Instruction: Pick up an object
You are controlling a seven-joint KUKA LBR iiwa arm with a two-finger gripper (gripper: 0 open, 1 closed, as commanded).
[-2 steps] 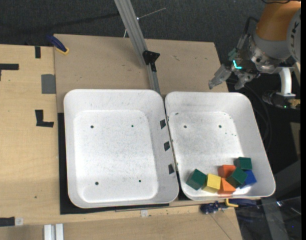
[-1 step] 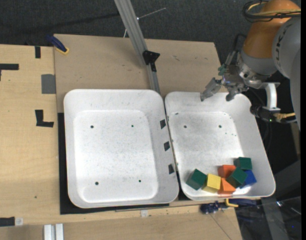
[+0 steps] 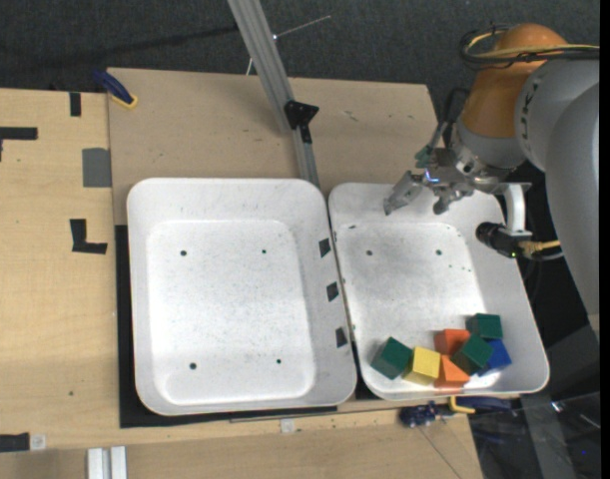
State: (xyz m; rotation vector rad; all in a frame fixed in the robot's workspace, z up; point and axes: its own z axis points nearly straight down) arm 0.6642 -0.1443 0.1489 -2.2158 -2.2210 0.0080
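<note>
Several small blocks lie clustered in the near right corner of the right bin (image 3: 384, 267): a dark green block (image 3: 391, 356), a yellow block (image 3: 422, 365), an orange block (image 3: 450, 353), two more green blocks (image 3: 483, 326) and a blue block (image 3: 496, 355). My gripper (image 3: 421, 196) hangs over the far edge of that bin, well away from the blocks. Its two fingers are spread apart and hold nothing.
The left bin (image 3: 230, 287) sits beside the right one, with small clips along the seam between them. A slanted metal post (image 3: 270, 63) rises behind the bins. A black cable fitting (image 3: 494, 236) sticks out by the right bin's far right rim.
</note>
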